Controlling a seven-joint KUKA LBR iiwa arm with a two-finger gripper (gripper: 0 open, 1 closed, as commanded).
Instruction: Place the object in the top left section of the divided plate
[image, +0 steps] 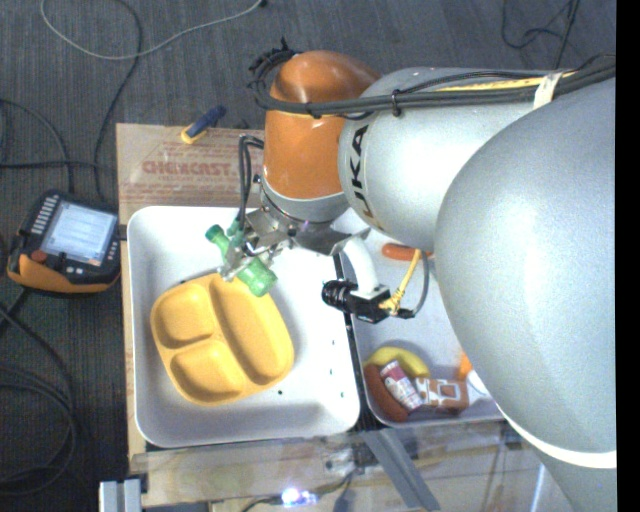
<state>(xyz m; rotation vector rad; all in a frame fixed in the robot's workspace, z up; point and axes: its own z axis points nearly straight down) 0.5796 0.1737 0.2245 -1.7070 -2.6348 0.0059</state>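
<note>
Faintly, cardboard sheet (180, 165) reads "CHEKCAST"; arm (480, 150) "KUKA".

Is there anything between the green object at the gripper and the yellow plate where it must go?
Nothing visible. The green object sits at the gripper, right over the upper edge of the yellow plate, whose sections show bare. Whether the fingers truly hold it is unclear.

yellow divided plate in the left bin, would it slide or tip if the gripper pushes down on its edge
The yellow divided plastic plate looks thin and light, so it would probably slide on the smooth white left bin. It looks stiff, likely keeping its shape. Its raised rim might tip under an edge push from the gripper.
</note>
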